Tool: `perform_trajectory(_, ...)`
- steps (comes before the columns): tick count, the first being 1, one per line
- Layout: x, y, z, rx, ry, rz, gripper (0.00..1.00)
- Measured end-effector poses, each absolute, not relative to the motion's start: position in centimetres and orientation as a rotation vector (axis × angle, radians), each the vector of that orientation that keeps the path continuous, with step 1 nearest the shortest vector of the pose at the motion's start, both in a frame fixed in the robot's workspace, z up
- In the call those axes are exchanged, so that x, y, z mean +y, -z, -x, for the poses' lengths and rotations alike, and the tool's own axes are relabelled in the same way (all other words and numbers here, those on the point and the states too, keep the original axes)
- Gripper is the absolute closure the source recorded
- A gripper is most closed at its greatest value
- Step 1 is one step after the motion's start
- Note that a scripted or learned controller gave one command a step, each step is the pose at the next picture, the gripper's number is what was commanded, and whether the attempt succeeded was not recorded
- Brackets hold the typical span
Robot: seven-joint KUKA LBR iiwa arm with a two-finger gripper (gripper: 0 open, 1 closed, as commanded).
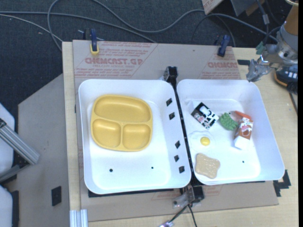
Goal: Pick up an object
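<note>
The right bin [265, 141] holds a black-and-white patterned item [203, 115], a green leafy toy [228, 121], a red-and-white carton-like item [243, 130], a fried-egg toy [204, 140] and a slice of toast [207, 166]. My gripper [257, 70] hangs above the bin's far right corner, outside its rim, well away from all of these objects. Nothing shows between its fingers.
The left bin [90, 160] carries a yellow divided plate [122, 122]. Black clips run along the divider [176, 122] between the bins. Two clamps [94, 41] hold the cardboard backing at the far edge. Cables trail behind the bench.
</note>
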State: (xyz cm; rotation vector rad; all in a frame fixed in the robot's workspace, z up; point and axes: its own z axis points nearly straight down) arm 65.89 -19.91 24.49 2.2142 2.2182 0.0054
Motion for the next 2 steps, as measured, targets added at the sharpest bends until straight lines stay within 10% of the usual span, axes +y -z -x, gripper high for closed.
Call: perform_trajectory(2, -14.6, -25.8, -63.1, 2.229, 0.002, -2.221, 1.0)
